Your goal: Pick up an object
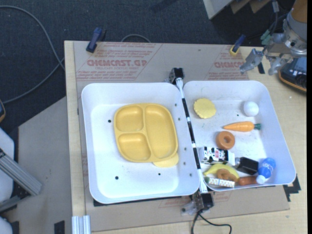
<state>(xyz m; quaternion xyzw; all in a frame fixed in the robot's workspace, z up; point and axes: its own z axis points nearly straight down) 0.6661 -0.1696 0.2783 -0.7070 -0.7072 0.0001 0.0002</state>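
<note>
**Arm waits off-bin over a crowded tray of toy food**

At the upper right of the frame, the gripper [267, 61] hangs beyond the right bin [278, 130], fingers spread and holding nothing, probably parked clear before a pick. That bin holds the candidates: a yellow disc [204, 108], a white ball [250, 108], a carrot [240, 126] and a doughnut [225, 140], with a banana [220, 170] and a blue-capped bottle [265, 168] heaped at its lower edge. The left bin [97, 130] carries a yellow divided plate [146, 132].

Dark carpet floor [39, 48] surrounds a brown board [146, 62] clamped by blue clips [94, 39], a grey cable [34, 21] trailing across.
</note>
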